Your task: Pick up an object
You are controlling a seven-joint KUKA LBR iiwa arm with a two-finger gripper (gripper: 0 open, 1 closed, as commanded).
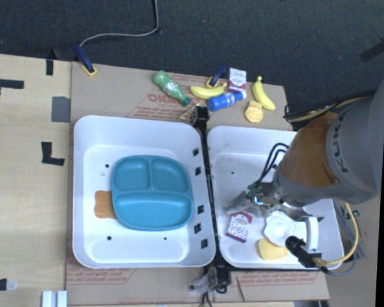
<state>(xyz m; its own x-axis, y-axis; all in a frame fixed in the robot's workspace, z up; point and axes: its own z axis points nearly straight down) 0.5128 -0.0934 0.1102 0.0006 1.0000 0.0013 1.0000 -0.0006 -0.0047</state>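
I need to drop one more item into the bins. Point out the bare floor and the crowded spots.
Left bin: bare strips along its far edge and its near edge, either side of the blue divided plate. Right bin: bare far-left floor beside the divider. Its near part is crowded: small red carton, yellow piece, white piece, and the gripper.

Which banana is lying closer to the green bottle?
The curved banana, lying flat just right of the green bottle. The other banana sits farther right, past the blue bottle.
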